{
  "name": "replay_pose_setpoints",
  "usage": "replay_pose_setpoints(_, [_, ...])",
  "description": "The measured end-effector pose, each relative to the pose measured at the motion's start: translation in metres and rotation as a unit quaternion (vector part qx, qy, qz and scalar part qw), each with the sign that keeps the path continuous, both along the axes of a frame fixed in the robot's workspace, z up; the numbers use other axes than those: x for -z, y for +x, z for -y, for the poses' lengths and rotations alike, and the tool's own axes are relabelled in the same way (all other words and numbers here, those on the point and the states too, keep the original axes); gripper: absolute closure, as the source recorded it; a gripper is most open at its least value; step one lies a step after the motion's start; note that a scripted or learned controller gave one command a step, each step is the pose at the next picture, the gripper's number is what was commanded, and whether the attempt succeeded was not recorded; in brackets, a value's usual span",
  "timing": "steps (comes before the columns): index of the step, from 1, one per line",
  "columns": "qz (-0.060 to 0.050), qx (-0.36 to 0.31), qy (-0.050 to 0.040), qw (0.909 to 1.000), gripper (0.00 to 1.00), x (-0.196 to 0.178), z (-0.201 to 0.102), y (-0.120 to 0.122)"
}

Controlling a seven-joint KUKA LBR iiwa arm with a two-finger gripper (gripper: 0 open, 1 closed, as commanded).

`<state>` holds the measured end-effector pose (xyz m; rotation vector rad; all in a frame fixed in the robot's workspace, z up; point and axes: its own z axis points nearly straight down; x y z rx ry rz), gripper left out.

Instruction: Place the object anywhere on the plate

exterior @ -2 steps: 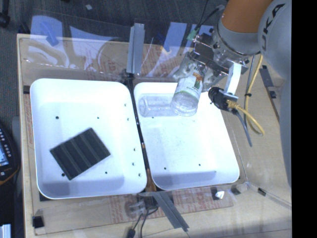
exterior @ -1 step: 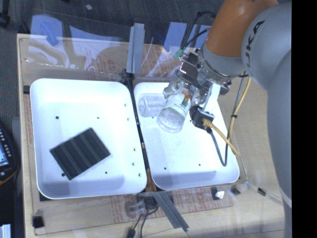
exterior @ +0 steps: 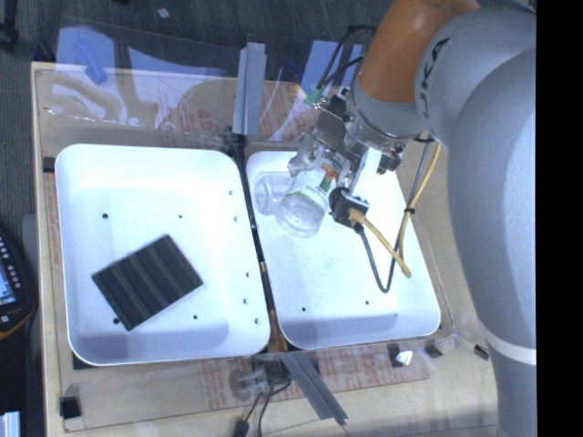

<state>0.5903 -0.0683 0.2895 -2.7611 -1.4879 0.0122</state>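
I see the gripper [exterior: 314, 167] over the back of the right bin [exterior: 401, 321]. A clear glass cup [exterior: 301, 209] hangs tilted right under it and seems to sit between its fingers, but I cannot tell how wide they are. The dark ridged plate [exterior: 146, 280] lies flat in the left bin [exterior: 82, 176], well apart from the cup.

We list our arm [exterior: 492, 144]: bulky smooth grey casing, orange band [exterior: 405, 48] above the wrist, black and yellow cables [exterior: 387, 248] trailing off it.
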Motion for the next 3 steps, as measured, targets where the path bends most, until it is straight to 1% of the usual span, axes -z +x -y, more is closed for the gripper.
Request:
replay_pose_setpoints(1, [-0.001,0.016,0.0004,0.9999,1.0,0.007,0.007,0.002])
replay_pose_setpoints(2, [0.002,0.04,-0.0007,0.9992,1.0,0.02,0.014,0.03])
replay_pose_setpoints(3, [0.003,-0.02,-0.0002,0.9998,1.0,-0.01,0.042,0.007])
